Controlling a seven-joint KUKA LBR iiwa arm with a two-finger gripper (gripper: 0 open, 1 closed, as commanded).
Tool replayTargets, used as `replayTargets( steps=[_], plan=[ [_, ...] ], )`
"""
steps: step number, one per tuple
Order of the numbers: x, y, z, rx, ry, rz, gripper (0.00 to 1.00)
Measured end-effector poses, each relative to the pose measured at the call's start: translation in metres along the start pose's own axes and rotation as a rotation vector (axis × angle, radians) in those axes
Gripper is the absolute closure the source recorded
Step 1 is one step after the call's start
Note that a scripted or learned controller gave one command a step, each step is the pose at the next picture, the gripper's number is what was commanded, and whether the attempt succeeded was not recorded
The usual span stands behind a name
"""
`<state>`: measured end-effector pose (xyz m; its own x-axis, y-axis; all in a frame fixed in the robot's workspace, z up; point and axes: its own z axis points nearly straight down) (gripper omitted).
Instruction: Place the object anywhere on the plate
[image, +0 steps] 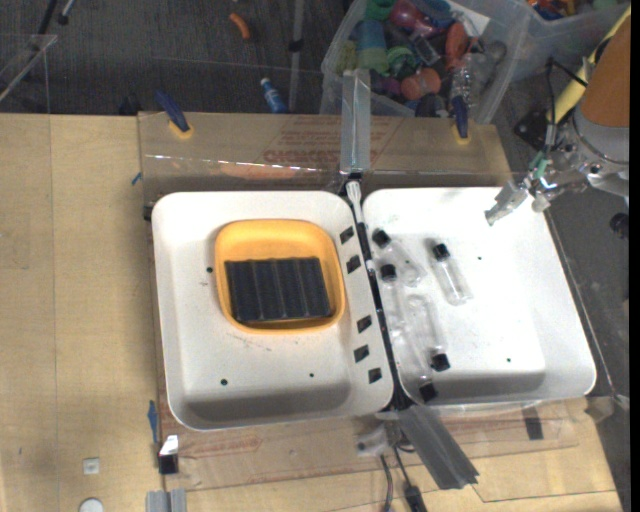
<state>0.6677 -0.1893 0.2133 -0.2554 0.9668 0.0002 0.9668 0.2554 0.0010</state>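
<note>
Hanging over the far right corner of the shallow white right-hand bin (560, 310), above its rim: the jaws, small and pale against the white, too blurred to tell whether open or closed. Behind them, the grey wrist and orange-banded arm (608, 95), reaching in from the right. Down and to the left of the jaws, well apart from them, on the bin floor: a clear plastic vial with a black cap (448, 270), lying flat, cap toward the far side. Further left, close to the black divider strip (364, 290) between the bins: several more clear black-capped vials (385, 255), hard to separate from the white floor, and another black cap (438, 361) near the front edge. Across the divider, in the shallow white left-hand bin (185, 300): an orange rounded-square plate (275, 238), roughly centred. On that plate, toward its near side: a dark ribbed rectangular slab (278, 288), lying flat and fully inside the plate's rim. Both bins side by side on a light wooden surface (60, 300). Behind the bins: an upright grey metal post (352, 120) in line with the divider, and two blue clamps (178, 120) on the back edge. Beyond that, a clear plastic tub of colourful toys (425, 45).
</note>
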Motion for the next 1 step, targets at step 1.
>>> replayTargets(
  steps=[1],
  plan=[
    [-0.0067, -0.0013, -0.0099, -0.005, -0.004, -0.324, 0.0]
  ],
)
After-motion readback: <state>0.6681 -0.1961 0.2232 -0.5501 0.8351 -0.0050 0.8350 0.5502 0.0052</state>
